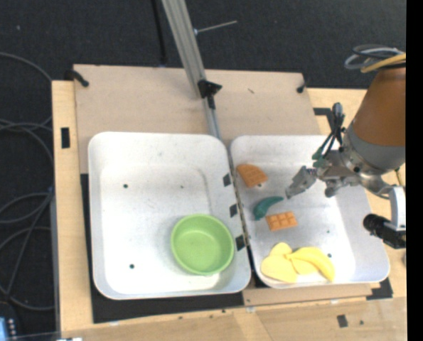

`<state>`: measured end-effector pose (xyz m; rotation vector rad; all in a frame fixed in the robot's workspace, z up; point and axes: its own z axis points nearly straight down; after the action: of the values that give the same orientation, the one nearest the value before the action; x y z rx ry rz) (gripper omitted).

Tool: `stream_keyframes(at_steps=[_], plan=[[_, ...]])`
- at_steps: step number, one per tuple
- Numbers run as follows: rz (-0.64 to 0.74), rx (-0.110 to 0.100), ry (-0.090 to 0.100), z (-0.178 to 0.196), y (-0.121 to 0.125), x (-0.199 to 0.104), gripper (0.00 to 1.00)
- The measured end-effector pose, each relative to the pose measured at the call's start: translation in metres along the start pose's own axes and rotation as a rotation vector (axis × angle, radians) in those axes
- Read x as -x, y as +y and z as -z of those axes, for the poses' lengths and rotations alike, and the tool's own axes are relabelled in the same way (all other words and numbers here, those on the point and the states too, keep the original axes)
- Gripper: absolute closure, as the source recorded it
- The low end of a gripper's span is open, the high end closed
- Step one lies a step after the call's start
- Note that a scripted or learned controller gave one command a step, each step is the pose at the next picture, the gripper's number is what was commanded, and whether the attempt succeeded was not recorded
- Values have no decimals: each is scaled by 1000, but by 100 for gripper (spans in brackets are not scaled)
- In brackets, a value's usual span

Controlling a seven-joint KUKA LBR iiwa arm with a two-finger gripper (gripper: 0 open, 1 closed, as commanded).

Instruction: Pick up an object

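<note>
The grey arm (382, 119) enters from 3 o'clock, its orange band uppermost, and leans down over the right bin (353, 261). Its hand (300, 183) points toward 9 o'clock above the bin floor; whether the fingers stand apart or together I cannot tell, and nothing shows between them.

In that bin, an orange piece (252, 175) lies at 10 o'clock, a teal object (266, 206) near the left wall, an orange waffle block (281, 222) just beside it, and yellow bananas (298, 263) at 6 o'clock. The left bin (126, 162) holds a green bowl (202, 244) at 5 o'clock. No writing is legible.
</note>
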<state>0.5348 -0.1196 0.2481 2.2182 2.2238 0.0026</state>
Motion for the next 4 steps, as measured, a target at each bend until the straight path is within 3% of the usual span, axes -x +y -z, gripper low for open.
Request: stream_keyframes(at_steps=[1,3,4], plan=[[-2,1,0,0,0,0,0],[-4,-6,-2,-86,-6,0,0],[-4,-4,-2,-148,-4,5,0]])
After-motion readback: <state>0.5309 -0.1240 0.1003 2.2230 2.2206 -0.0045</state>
